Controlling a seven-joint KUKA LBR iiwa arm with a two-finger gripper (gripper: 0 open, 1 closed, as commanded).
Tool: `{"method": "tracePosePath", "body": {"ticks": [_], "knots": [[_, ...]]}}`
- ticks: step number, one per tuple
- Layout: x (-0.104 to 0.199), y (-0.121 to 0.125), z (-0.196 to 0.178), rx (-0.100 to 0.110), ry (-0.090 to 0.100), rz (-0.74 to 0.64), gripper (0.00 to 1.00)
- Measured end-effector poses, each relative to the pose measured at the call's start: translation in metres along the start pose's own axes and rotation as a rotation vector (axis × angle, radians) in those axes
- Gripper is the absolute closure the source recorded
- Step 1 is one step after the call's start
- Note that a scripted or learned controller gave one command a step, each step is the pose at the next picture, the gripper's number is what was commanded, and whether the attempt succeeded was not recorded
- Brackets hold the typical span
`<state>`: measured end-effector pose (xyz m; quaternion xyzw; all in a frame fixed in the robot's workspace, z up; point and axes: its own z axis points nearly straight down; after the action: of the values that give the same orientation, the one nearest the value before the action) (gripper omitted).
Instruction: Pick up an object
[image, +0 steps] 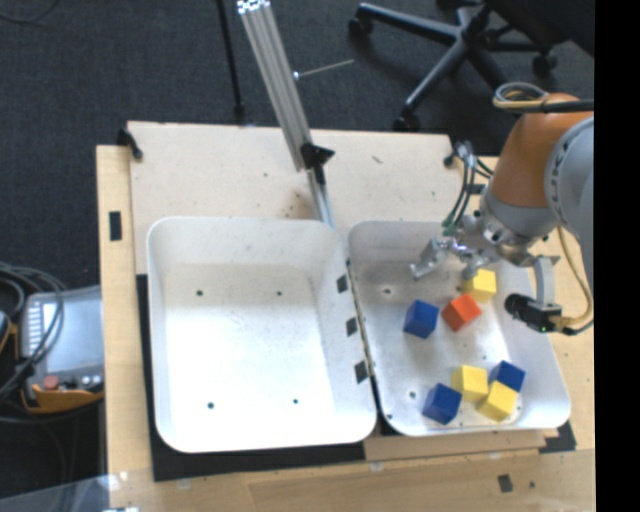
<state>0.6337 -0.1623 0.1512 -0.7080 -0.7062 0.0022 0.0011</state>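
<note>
Blocks clustered near right bin (385, 250) front edge, end effector (445, 255) above bare floor, fingers perhaps parted, unclear

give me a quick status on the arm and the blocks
Gripper low over right bin, nothing between its fingers. Orange block and yellow block just beside it. Blue block close by, apart from both.

Seven small blocks lie in the right bin (390, 250) — three blue, three yellow, one orange. Blue blocks: one (421, 319) just left of the orange block (461, 311), one (441, 402) well below it toward the front rim, one (509, 376) below and to its right. Yellow blocks: one (483, 284) just above-right of the orange block, two (470, 380) (500, 400) below it. White bins — two, the left bin (250, 330) beside the right one.
</note>
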Motion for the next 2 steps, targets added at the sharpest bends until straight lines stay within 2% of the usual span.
{"method": "tracePosePath", "body": {"ticks": [1,2], "knots": [[-0.001,0.000,0.052,-0.001,0.000,0.001,0.00],[-0.002,0.002,0.037,-0.010,-0.001,0.006,1.00]]}}
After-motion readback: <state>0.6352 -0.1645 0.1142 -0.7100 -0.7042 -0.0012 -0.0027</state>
